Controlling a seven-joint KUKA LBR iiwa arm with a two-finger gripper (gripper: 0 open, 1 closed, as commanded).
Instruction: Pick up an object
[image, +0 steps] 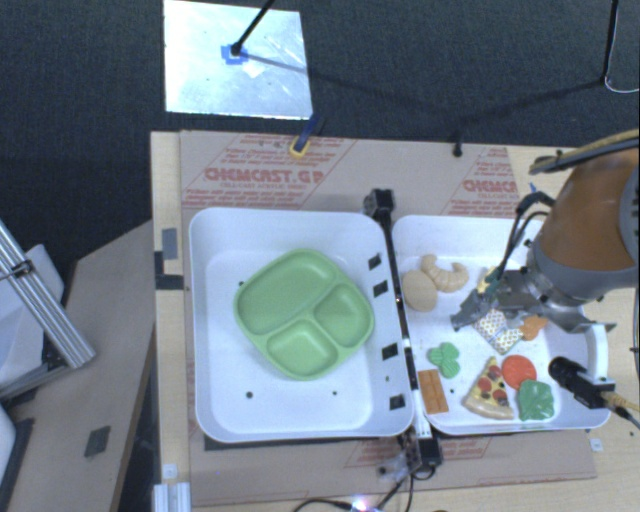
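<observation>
My gripper (487, 308) hangs low over the middle of the right bin (470, 232), with the orange-banded arm coming in from the right. Directly under it lies a small white checkered piece (492, 326), and a small orange piece (533, 325) peeks out just to its right. A beige bread roll (419, 290) and a croissant (445, 273) lie to the gripper's left. Nearer the front edge sit a green broccoli piece (443, 358), a pizza slice (488, 390), a red tomato slice (518, 369), a green lettuce leaf (535, 400) and an orange cracker (432, 391).
The left bin (215, 300) holds a green divided plate (303, 313). A black-clipped divider (393, 300) runs between the two bins. A shiny metal sheet (238, 60) lies on the dark floor behind the bench.
</observation>
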